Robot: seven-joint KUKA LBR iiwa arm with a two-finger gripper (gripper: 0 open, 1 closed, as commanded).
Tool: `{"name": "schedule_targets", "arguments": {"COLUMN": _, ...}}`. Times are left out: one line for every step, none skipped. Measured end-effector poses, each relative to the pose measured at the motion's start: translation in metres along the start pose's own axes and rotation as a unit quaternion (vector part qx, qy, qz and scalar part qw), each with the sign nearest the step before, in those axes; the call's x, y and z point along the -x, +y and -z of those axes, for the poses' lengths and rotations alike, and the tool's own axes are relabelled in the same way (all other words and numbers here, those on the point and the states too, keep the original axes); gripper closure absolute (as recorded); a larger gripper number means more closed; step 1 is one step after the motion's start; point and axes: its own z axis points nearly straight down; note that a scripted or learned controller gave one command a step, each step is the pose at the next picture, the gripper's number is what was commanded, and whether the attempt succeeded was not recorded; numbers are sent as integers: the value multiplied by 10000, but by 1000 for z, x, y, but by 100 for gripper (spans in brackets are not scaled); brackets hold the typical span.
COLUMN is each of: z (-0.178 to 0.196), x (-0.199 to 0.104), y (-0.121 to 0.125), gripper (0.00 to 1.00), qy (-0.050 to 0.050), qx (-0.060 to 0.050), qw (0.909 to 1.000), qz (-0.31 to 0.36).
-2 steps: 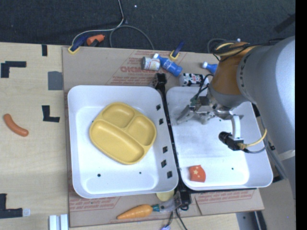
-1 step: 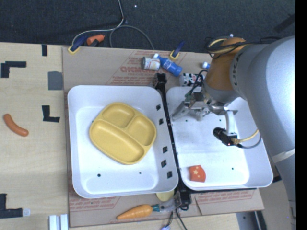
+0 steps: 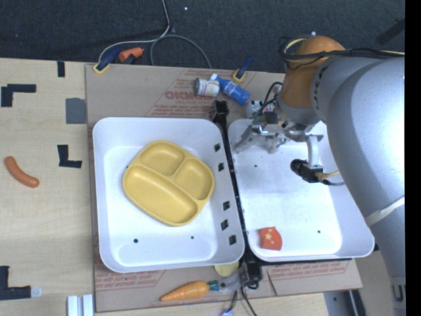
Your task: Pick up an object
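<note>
- While the arm [image 3: 368,124] fills the right of the camera view, grey with the orange band [image 3: 306,68] above the wrist, its gripper [image 3: 263,137] sits over the far left corner of the right bin [image 3: 355,245]; whether it is apart or together cannot be told from this angle, and nothing is seen in it.
- The left bin [image 3: 105,242] holds a yellow divided plate [image 3: 170,182] lying flat near its middle. It looks stiff, light and smooth; being wide and shallow, it would probably be hard to take from above except by a rim or a divider ridge.
- The right bin holds one small red-orange object [image 3: 270,238], resting on the floor near the front wall and toward the left side, well apart from the gripper.
- Judgement: this small object is the likeliest pick. It appears a light, chunky piece, possibly a toy food; material cannot be confirmed. A hold across its narrower span, straight down, looks the safest. It lies close to the front wall, so a finger may foul the bin on descent.
- Outside the bins: a toy carrot [image 3: 184,291] on the cardboard at the front edge, a small sausage-shaped piece [image 3: 21,172] on the bench at far left, a blue-and-white object [image 3: 222,87] beyond the bins.
- Status: pick not yet made; the gripper would need to travel toward the front of the right bin.
</note>
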Motion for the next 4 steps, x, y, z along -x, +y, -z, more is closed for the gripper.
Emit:
{"name": "schedule_targets", "arguments": {"z": 2, "x": 106, "y": -1, "gripper": 0, "qy": -13, "qx": 38, "qw": 10000, "qz": -46}}
{"name": "schedule_targets", "arguments": {"z": 2, "x": 58, "y": -75, "gripper": 0, "qy": -6, "qx": 38, "qw": 10000, "qz": -17}}
{"name": "schedule_targets", "arguments": {"z": 0, "x": 18, "y": 2, "gripper": 0, "qy": 6, "qx": 45, "qw": 10000, "qz": 11}}
{"name": "schedule_targets", "arguments": {"z": 11, "x": 21, "y": 0, "gripper": 100, "qy": -3, "qx": 30, "qw": 10000, "qz": -3}}
